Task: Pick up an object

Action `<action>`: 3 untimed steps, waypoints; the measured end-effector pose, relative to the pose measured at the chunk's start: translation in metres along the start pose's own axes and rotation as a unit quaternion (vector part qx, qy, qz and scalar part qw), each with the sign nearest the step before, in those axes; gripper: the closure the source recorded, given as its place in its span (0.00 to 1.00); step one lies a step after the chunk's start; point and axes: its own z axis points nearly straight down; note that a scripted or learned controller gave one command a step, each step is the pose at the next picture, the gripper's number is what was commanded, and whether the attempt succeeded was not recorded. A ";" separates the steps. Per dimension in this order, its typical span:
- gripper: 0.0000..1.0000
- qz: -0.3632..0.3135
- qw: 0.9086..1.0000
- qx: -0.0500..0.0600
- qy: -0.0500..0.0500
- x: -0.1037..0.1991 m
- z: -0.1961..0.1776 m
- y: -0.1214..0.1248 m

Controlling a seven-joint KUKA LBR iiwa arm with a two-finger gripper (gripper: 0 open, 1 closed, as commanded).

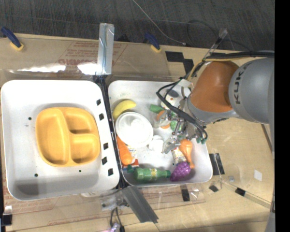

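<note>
Two shallow white bins are set side by side on a bench covered with brown cardboard. In the left bin a yellow divided tray is seen lying flat near the middle. The right bin is crowded: a white bowl sits toward its left side, with a yellow banana-like piece just beyond it at the far left. An orange item lies against the left wall, a green bottle lies on its side along the near wall, a purple bunch of grapes rests at the near right corner, and an orange carrot-like piece lies just above the grapes. The arm is reached in from the right, its orange band above the wrist, and the gripper is lowered into the right bin between the bowl and the carrot-like piece. Whether the jaws are open or closed cannot be told, as they are hidden among cables and clutter. The letters "KU" can be read on the grey arm.
</note>
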 end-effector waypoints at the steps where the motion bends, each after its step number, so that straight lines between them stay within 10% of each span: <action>1: 0.00 0.060 0.998 0.001 0.000 -0.025 -0.008 -0.010; 2: 0.00 0.142 0.990 -0.001 0.001 0.025 0.001 -0.007; 3: 1.00 0.137 0.991 0.000 -0.001 0.023 -0.010 -0.005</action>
